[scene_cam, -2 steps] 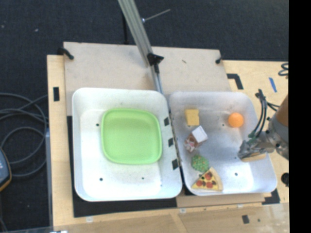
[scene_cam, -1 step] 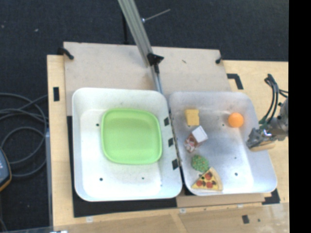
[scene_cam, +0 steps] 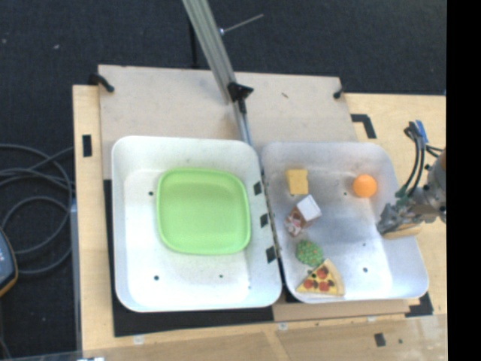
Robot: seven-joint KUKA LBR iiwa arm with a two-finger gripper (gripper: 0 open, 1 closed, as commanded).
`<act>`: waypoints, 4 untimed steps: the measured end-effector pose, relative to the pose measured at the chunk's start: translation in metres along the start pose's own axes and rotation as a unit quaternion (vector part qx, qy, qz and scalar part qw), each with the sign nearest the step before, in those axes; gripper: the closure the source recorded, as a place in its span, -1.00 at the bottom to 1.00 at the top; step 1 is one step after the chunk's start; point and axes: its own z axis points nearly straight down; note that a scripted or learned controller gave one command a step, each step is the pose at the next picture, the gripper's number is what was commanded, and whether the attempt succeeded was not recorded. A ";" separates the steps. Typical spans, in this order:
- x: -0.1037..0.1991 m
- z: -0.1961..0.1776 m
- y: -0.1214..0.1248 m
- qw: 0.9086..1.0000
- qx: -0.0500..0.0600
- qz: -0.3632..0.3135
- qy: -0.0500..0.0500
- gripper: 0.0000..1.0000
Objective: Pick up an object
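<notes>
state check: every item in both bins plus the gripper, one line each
green plate: flat in left bin, nothing on it
yellow block: loose in right bin
orange ball: loose, near right wall
white box: lying tilted
green toy: resting just above pizza slice
pizza slice: flat, at front edge
gripper: at right bin's right edge, nothing visibly held

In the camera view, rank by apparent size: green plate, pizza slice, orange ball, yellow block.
1. green plate, by far the largest
2. pizza slice
3. orange ball and yellow block, too alike in size to rank
</notes>
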 end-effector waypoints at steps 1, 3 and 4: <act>0.058 -0.006 0.020 1.000 -0.001 -0.003 0.001 1.00; 0.156 -0.010 0.064 1.000 -0.001 -0.002 0.001 1.00; 0.206 -0.022 0.083 1.000 -0.001 -0.002 0.001 1.00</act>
